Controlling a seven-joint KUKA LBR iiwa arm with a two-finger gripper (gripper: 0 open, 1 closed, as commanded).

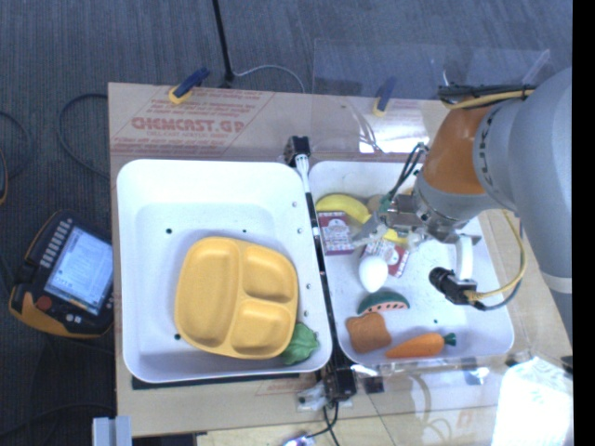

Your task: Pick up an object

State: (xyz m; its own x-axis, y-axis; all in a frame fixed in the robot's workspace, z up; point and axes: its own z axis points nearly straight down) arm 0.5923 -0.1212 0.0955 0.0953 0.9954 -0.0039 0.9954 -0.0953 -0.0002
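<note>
smooth white egg lying beside a watermelon slice

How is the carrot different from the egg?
The carrot is orange, the egg is white. The carrot is long and pointed with a green end; the egg is short and round. The carrot lies near the bin's front edge; the egg sits mid-bin. Both lie in the right bin.

Grey arm reaching in from right, claw lowered

Grey arm, orange wrist band
</note>
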